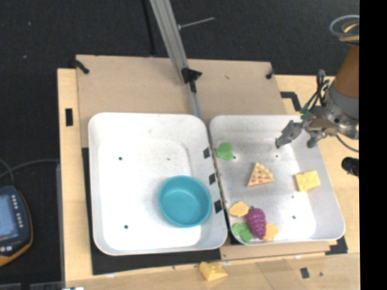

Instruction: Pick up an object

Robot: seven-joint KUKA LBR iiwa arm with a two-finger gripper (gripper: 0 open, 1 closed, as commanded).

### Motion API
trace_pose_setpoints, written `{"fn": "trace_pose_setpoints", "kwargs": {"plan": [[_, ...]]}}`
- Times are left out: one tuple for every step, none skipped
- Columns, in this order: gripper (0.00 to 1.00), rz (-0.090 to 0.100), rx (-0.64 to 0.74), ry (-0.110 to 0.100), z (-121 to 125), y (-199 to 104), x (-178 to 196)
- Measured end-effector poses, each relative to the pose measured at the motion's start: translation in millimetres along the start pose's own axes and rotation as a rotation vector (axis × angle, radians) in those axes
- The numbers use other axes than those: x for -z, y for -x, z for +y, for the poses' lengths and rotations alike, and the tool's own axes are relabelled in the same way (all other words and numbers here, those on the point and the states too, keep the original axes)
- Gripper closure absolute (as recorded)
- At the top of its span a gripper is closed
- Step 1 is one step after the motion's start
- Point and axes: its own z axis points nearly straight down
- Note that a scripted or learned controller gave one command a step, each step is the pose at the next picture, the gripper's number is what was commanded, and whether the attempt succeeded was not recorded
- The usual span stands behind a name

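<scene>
The claw (298, 135) hangs over the upper right part of the right bin (242, 128), with its two fingers apart and nothing between them. Below it in this bin lie a pizza slice (260, 176) and, near the right wall, a yellow cheese block (307, 180). A small green piece (225, 151) lies by the left wall. In the lower left corner a purple grape bunch (256, 221) touches some small yellow and green pieces. The left bin (121, 138) holds a blue bowl (184, 200), upright. Another yellow piece (212, 271) lies on the bench (151, 86), in front of the bins.
</scene>
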Motion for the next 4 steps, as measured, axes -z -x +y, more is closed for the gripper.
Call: {"fn": "trace_pose_setpoints", "kwargs": {"plan": [[0.0,0.0,0.0,0.0,0.0,0.0,0.0],[0.0,-0.001,-0.003,-0.006,2.1,1.3,-62.7],[0.0,-0.002,-0.006,-0.005,7.9,4.5,-107.7],[0.0,-0.002,-0.006,-0.002,7.7,6.1,-143.3]]}}
